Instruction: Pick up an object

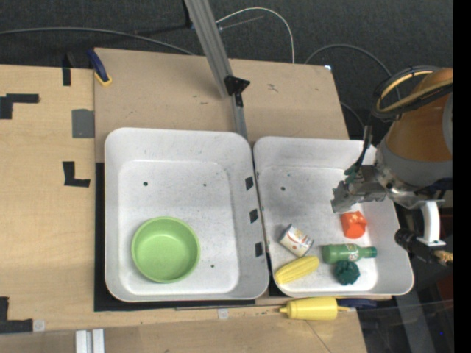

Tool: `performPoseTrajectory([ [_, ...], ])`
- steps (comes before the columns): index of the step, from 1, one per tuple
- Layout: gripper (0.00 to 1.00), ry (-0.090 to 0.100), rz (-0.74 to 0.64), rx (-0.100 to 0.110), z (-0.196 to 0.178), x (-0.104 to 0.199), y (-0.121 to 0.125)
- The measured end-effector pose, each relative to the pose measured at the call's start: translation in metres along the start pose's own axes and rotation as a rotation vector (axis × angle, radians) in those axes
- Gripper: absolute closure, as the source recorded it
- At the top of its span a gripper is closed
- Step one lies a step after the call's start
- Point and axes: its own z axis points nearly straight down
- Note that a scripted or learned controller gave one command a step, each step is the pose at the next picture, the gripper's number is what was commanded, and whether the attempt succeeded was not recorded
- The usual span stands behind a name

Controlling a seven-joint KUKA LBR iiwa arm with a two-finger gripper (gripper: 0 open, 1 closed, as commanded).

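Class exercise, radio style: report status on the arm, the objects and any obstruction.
Pincer over right bin, holding nothing seen. Orange object just below it, untouched. Green bottle close beside.

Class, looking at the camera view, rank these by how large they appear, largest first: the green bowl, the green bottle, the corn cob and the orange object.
1. green bowl, clearly largest.
2. green bottle and corn cob: these look about alike, so I won't rank them.
3. orange object, smallest.

text: none legible | small can (296, 240): label printed, too blurred to read
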Motion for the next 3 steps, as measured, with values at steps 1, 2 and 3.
performPoseTrajectory([
  [1,1.00,0.000,0.000,0.002,0.009,0.055,0.008],
  [2,1.00,0.000,-0.001,0.001,0.007,0.119,0.018],
  [3,1.00,-0.001,0.000,0.001,0.006,0.163,0.019],
])
